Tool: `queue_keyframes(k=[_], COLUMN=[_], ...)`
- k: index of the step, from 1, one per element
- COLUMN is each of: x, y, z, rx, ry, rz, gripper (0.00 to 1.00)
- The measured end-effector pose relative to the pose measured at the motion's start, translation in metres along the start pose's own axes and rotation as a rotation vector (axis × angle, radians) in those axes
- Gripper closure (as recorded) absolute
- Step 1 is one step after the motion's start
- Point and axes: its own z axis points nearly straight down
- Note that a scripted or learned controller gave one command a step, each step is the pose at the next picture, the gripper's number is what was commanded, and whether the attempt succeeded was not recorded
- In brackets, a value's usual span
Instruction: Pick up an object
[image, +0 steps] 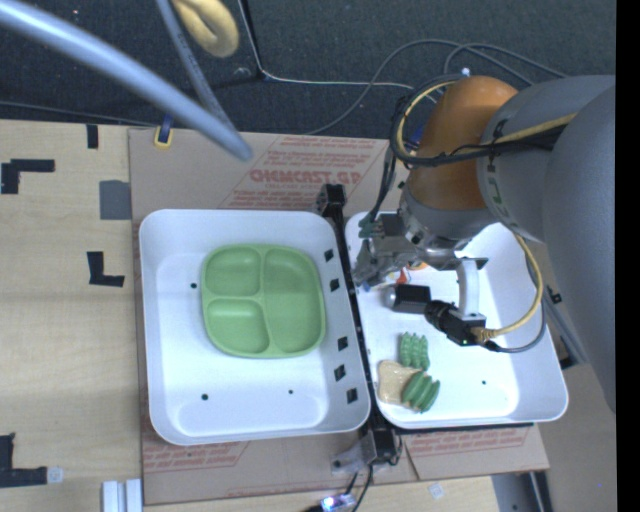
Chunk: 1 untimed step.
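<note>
Arm with orange band (465, 120) reaches in from the right, over the right bin (530, 400). Gripper (385, 262) sits low at that bin's upper-left corner, near the divider; cannot tell its opening or whether it has anything. Green toy pieces (414, 352) and a beige piece with a green one (410, 388) lie in the right bin's lower-left area, below the gripper, apart from it. Left bin (170, 400) has 1 green 3-compartment plate (264, 300) at centre.
</note>
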Motion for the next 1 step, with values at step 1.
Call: queue_keyframes(k=[1], x=[0.0525], y=[-0.0014], z=[-0.0081], rx=[0.000], ry=[0.000], rz=[0.000], gripper=[1.00])
